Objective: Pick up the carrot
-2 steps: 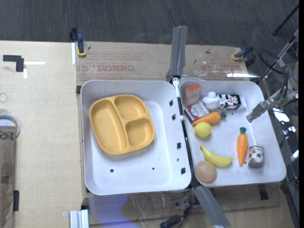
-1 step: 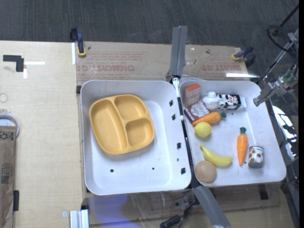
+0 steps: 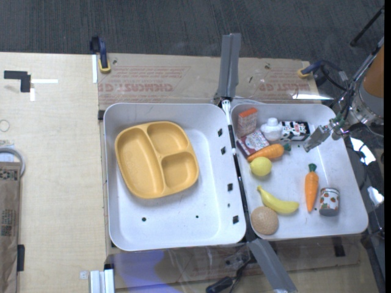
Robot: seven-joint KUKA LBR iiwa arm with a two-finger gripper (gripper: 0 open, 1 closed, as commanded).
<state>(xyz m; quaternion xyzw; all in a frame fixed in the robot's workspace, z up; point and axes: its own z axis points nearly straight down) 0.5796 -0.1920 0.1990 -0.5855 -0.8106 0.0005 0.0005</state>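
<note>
The grey two-finger gripper (image 3: 316,138) hangs over the far right part of the right shallow white bin (image 3: 351,170); whether it is parted or closed cannot be told, and nothing shows in its grasp. Nearer and slightly left of it, apart from it, lies the orange carrot with a green top (image 3: 311,188), pointing toward the near edge, just left of a small printed can (image 3: 328,201). Further left lie a yellow banana (image 3: 277,201), a yellow lemon (image 3: 261,166) and a tan round bun (image 3: 264,220). The left white bin (image 3: 122,224) holds a yellow three-compartment plastic plate (image 3: 157,159).
</note>
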